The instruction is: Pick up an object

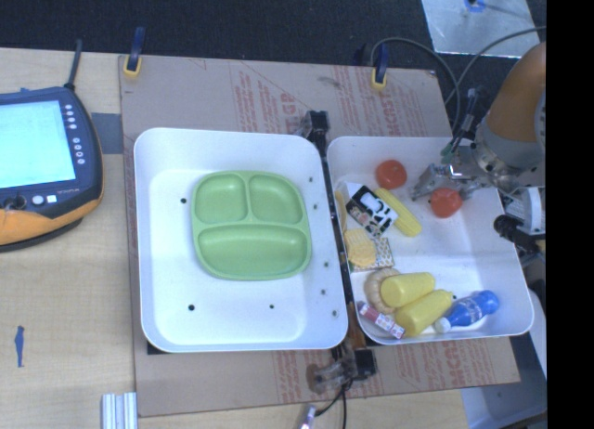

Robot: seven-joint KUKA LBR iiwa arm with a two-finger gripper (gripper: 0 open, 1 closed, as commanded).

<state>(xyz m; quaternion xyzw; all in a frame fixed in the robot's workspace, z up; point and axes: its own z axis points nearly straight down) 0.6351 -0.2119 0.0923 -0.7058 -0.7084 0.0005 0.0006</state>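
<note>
Reaching in over the right bin [506, 260], the gripper [447, 181] hung with jaws spread apart, a red ball [446, 202] lying on the bin floor just beneath them, ungripped.

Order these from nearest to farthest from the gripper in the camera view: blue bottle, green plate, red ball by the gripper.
1. Red ball, just beside the gripper in the right bin.
2. Blue bottle, at that bin's near edge.
3. Green plate, in the left bin.
</note>
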